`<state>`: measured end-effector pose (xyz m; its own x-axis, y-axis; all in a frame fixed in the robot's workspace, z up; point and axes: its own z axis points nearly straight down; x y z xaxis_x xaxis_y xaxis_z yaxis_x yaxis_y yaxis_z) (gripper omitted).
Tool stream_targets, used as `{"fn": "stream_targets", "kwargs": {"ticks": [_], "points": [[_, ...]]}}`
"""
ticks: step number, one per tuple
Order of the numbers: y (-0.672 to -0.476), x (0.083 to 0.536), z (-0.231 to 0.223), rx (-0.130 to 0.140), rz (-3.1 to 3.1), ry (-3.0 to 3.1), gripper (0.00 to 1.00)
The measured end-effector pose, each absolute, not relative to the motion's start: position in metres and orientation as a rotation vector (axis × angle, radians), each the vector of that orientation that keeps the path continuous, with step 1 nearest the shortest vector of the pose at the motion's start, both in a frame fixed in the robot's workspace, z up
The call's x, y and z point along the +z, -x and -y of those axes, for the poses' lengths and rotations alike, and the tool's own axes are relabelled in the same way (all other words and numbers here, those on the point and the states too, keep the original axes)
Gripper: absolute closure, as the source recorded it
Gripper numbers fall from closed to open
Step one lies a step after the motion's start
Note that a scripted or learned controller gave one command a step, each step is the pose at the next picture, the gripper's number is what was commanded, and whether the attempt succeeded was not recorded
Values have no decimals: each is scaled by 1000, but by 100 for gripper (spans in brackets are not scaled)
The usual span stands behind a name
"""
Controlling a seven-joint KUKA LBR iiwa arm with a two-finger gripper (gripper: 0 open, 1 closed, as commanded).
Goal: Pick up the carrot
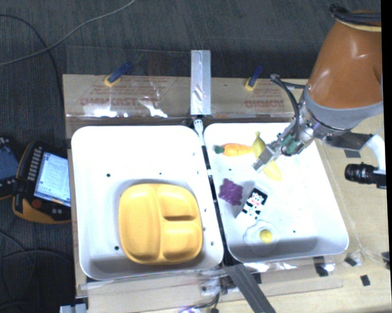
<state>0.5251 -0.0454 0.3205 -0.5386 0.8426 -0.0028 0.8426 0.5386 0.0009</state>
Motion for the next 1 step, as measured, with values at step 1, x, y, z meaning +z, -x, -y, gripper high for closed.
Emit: {"fn": "stream_targets", "kwargs": {"ticks": [1], "points": [[-525,321,45,0,-2754,-1506,0]]}}
